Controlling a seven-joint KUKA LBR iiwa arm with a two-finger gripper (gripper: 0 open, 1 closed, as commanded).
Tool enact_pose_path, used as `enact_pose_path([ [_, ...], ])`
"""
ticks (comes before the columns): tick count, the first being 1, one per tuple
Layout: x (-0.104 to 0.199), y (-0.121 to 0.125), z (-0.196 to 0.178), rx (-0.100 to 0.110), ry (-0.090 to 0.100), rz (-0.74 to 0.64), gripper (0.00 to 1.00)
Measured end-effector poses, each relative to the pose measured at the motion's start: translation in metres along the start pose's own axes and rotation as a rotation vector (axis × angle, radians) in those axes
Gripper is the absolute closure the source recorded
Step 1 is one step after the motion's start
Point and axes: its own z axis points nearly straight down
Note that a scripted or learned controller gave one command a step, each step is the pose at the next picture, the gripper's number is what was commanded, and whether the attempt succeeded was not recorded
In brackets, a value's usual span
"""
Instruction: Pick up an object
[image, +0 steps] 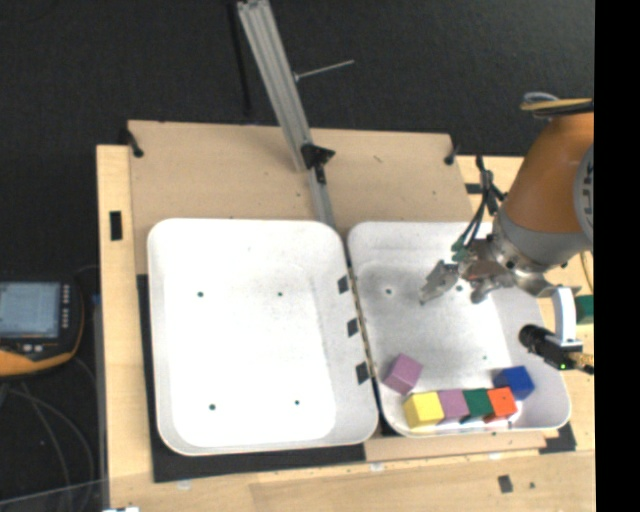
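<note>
- The end effector (455, 282) hangs over the upper middle of the right bin (400, 250), its two fingers spread apart with nothing between them.
- Behind it the grey wrist and orange band of the arm (548, 190) come in from the right.
- The blocks sit well apart from it, along the bin's near edge: a purple block (403, 373) stands alone (tilted a little), near the bin's left wall.
- Just past it runs a row of touching blocks: yellow block (423, 408), lilac block (453, 403), green block (477, 402), orange block (501, 402).
- A blue block (515, 380) sits just behind the orange one.
- The left bin (245, 330) lies beside it on the table (115, 300).
</note>
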Motion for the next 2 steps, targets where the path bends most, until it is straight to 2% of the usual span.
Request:
enact_pose_path([
  [1,-0.001,0.001,-0.011,-0.004,-0.001,0.003,1.00],
  [2,0.074,0.030,-0.001,0.000,0.002,-0.014,1.00],
])
